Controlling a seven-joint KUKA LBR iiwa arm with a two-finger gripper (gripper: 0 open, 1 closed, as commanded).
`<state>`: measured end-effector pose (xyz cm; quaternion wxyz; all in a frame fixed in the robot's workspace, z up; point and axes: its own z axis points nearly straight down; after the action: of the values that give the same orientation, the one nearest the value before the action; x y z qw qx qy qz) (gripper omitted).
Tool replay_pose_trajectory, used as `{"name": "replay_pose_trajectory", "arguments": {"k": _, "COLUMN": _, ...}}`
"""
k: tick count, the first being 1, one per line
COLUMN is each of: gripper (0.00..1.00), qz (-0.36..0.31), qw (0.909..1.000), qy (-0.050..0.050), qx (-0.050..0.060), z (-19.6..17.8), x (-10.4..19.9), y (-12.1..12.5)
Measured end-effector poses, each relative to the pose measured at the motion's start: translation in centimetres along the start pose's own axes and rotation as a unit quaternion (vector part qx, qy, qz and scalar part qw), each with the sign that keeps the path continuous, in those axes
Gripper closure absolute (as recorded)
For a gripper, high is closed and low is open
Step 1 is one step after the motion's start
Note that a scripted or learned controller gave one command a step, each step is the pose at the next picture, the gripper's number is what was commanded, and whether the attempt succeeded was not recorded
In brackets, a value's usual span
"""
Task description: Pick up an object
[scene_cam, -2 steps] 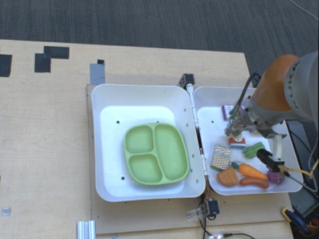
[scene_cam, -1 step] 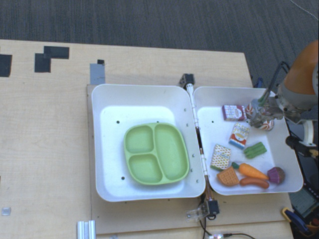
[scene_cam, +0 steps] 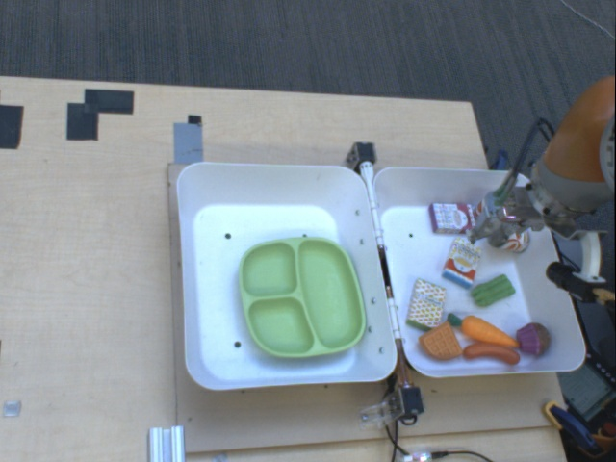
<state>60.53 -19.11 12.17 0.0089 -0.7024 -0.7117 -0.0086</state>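
The right bin (scene_cam: 404, 221) holds several toy food items. A small red and white box (scene_cam: 448, 218) lies at its far side. Below it are a white packet with blue and red print (scene_cam: 463, 263), a green piece (scene_cam: 493, 290) and a patterned square pack (scene_cam: 426, 303). Along the near wall lie an orange waffle-like piece (scene_cam: 441, 342), a carrot (scene_cam: 486, 330), a red sausage (scene_cam: 491, 353) and a purple piece (scene_cam: 532, 337). My gripper (scene_cam: 493, 227) hangs low over the bin's far right part, just right of the red and white box and above the white packet.
The left bin (scene_cam: 207, 258) bears a light green divided plate (scene_cam: 303, 296). A metal clamp (scene_cam: 363, 154) sits at the far end of the seam between the bins. The arm's orange band (scene_cam: 582, 147) rises at the right edge, and cables lie at the near right.
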Motion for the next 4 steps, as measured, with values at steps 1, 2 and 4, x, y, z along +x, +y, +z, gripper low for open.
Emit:
{"name": "replay_pose_trajectory", "arguments": {"k": 1, "gripper": 0.0, "qz": 0.005, "qw": 0.9999, "qy": -0.012, "qx": -0.004, "z": 3.6, "x": 3.3, "y": -6.9}}
{"name": "replay_pose_trajectory", "arguments": {"k": 2, "gripper": 1.0, "qz": 0.005, "qw": 0.9999, "qy": -0.013, "qx": -0.007, "z": 2.4, "x": 3.3, "y": -6.6}}
{"name": "replay_pose_trajectory", "arguments": {"k": 4, "gripper": 1.0, "qz": 0.003, "qw": 0.9999, "qy": -0.013, "qx": -0.003, "z": -9.3, "x": 5.0, "y": 1.9}}
